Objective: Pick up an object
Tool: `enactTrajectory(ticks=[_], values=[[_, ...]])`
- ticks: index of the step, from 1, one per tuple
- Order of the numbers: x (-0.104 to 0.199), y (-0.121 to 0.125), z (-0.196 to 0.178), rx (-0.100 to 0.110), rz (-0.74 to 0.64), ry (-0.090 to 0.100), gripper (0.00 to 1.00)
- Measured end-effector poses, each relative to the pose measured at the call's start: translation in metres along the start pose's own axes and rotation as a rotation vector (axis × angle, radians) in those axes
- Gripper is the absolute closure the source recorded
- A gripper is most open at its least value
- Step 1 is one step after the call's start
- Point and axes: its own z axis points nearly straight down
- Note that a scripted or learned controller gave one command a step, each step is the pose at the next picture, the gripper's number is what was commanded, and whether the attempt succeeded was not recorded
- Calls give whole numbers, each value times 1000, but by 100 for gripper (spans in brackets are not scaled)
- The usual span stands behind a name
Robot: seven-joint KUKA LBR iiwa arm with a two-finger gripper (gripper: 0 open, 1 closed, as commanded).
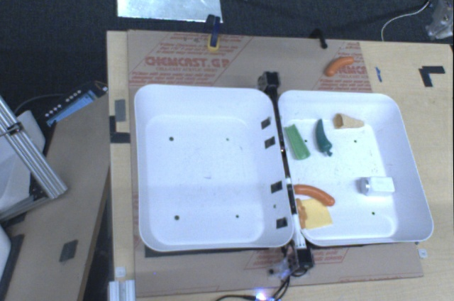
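While the right bin (397, 211) holds a green block (298, 142) beside a teal piece (323, 138), sausage (313, 194) touches yellow wedge (316, 215); gripper grasp: can't tell.

Cut off by the left edge: a metal frame (28, 157) of aluminium rails. Cut off by the right edge: a pale object (441, 19) at a white cable's end, kind unclear. Too small to identify: a white-and-grey block (374, 185) in the right bin (408, 150), and blurred clutter (294, 265) at the bins' near junction. Partly hidden under an orange sausage (314, 194): a yellow wedge (314, 214).
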Motion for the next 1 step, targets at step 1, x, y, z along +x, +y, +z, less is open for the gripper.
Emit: enactTrajectory(ticks=[1], values=[[1, 0, -20, -1, -4, 0, 100]])
